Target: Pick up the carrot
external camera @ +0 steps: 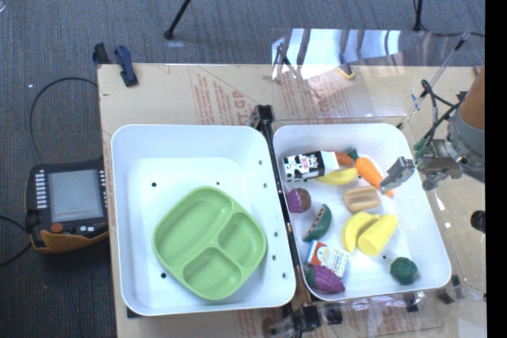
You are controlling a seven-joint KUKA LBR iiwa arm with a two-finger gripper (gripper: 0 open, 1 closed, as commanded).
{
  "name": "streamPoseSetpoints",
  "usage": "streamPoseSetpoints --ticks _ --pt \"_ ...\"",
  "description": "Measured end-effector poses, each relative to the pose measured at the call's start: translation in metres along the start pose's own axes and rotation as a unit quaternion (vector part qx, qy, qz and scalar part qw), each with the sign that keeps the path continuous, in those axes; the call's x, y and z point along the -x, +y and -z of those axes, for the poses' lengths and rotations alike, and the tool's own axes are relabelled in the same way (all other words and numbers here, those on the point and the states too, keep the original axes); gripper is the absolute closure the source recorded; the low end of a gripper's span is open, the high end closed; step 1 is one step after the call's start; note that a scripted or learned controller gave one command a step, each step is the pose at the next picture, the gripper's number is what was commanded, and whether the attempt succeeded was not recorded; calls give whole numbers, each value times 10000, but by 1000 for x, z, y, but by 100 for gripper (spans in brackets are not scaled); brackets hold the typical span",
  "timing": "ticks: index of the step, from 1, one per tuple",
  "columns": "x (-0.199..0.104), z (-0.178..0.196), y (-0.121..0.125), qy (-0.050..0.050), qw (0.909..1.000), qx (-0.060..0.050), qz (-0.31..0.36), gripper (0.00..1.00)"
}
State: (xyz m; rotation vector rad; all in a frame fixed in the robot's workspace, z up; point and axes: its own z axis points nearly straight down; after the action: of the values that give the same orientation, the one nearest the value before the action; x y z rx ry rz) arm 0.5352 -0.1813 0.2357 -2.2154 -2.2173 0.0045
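— White plastic, both of them: two shallow bins side by side on the brown bench [198, 91]. What sits in the left bin [135, 154]?

— One pale green divided tray [210, 243] with three compartments, lying flat toward the near side.

— And the right bin [428, 249]?

— Toy food, crowded. A small black-and-white milk carton [303, 165] lies at the far left, with a yellow banana [338, 177] just beside it. The orange carrot with a green top [367, 169] lies tilted at the far middle, next to the banana. Below it rests a tan bread slice [362, 198], then two yellow pieces [368, 232] touching each other. A purple onion-like ball [298, 200] and a watermelon wedge [318, 222] sit along the left wall. A small white and red carton [328, 257] and a bunch of purple grapes [327, 279] lie at the near left, a dark green broccoli [404, 270] at the near right.

— Where is the arm?

— It reaches in from the right, over the right bin's far right side. The grey two-finger gripper [396, 174] hangs just beside the carrot's right end, pointing toward it.

— Is it holding anything?

— Whether the gripper is spread or closed I cannot tell; nothing visibly sits in it. The carrot lies in the bin.
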Motion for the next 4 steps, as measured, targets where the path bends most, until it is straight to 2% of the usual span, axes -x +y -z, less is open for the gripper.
streamPoseSetpoints --ticks 1,2,3,4 --pt "0 -89 63 9 9996 -30 -293 0" --pt "-9 -133 92 -21 9969 46 -783 0" --pt "-9 -123 93 -10 9970 38 -775 100" --pt "-13 -149 17 8 9999 -4 -107 100"
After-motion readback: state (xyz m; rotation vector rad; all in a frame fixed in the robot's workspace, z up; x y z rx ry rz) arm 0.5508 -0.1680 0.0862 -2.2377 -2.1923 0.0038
